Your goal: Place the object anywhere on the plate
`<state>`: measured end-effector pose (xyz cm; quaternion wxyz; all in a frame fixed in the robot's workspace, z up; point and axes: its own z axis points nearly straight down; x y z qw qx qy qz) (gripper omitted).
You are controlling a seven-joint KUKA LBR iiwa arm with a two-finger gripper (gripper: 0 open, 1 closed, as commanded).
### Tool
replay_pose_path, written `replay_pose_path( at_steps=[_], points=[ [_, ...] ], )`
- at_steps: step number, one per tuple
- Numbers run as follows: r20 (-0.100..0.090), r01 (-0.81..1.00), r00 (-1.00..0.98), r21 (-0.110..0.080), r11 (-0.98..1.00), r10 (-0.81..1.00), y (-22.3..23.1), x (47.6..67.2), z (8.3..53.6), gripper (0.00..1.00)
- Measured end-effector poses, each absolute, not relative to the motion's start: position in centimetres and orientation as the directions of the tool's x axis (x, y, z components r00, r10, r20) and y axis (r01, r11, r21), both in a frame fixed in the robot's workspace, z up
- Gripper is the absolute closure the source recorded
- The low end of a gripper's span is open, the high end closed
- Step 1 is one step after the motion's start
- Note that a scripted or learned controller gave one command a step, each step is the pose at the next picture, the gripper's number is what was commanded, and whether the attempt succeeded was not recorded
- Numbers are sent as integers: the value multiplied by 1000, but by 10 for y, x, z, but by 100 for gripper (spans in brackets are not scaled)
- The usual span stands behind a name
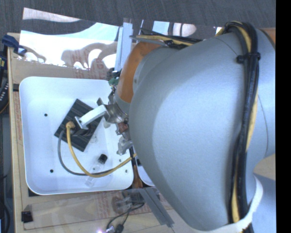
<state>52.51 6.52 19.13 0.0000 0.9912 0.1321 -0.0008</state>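
Small black object (pixel 102 158) in white bin (pixel 39 144); claw (pixel 121 135) partly hidden by arm (pixel 194 130), state unclear

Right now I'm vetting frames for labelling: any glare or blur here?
Camera view: strong glare on the shiny panel beyond the left bin; the bin floor is nearly washed out; the small black object in it is sharp enough.

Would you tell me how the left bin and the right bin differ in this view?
The left bin lies almost fully in sight; the right bin is largely hidden under the grey arm, one corner showing. The left bin holds a small black object; the right bin's contents cannot be told. Both are white with rounded corners.
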Motion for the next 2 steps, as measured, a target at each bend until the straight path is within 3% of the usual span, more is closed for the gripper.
replay_pose_path(
  at_steps=[1,2],
  points=[
    [0,291,957,0,-957,291,87,586,241,0],
    [1,294,956,3,-956,294,87,586,250,100]
  ],
)
